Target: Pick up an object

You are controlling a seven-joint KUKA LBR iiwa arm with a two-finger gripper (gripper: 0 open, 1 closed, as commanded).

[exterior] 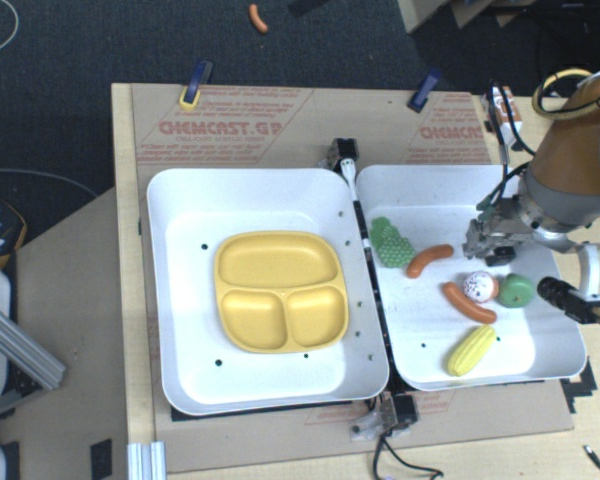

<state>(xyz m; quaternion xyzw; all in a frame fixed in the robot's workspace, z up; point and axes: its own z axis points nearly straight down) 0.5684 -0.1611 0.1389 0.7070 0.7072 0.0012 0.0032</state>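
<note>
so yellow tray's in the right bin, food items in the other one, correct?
Not quite: the camera view shows the yellow tray in the left bin. The food items, such as the corn and sausages, lie in the right bin.

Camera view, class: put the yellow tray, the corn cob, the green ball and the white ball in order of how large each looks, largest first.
1. Yellow tray, far the largest.
2. Corn cob.
3. Green ball and white ball: they look about alike, so I won't rank them.
</note>
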